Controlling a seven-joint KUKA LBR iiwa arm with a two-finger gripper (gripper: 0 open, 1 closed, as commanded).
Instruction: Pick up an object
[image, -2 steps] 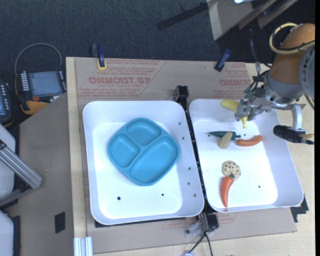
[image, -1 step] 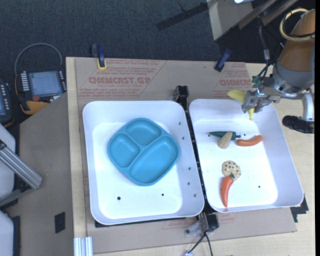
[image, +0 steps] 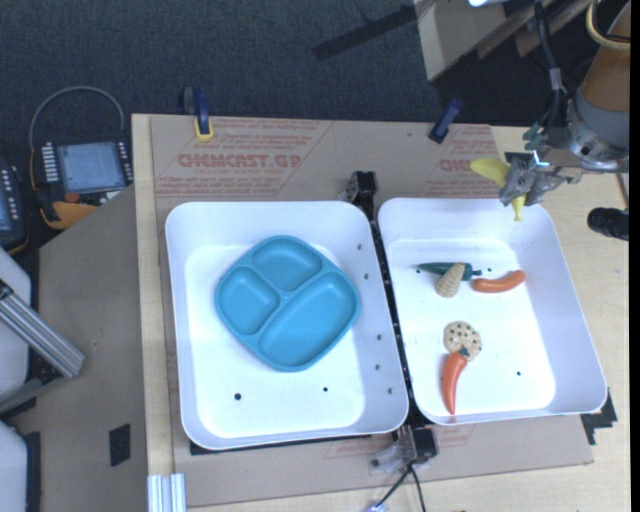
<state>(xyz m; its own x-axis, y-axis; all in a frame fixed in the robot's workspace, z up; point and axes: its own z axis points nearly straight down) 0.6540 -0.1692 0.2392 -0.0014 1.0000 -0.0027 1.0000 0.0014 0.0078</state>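
My gripper (image: 522, 192) hangs over the far rim of the right bin (image: 570, 330), near its back right corner. It is shut on a yellow banana-like toy (image: 488, 168), which sticks out to the left of the fingers, with a yellow tip showing below them. On the right bin's floor lie a pale corn cob with a green stalk (image: 451, 279), an orange sausage (image: 498, 283), a round speckled cookie (image: 462, 338) and an orange-red carrot (image: 452, 380).
A blue divided plate (image: 288, 302) lies in the left bin (image: 190, 330). A black hinge (image: 362, 186) sits between the bins at the back. Blue and yellow clamps (image: 200, 112) hold the cardboard sheet under the bins. A small screen (image: 90, 165) stands off the bench at left.
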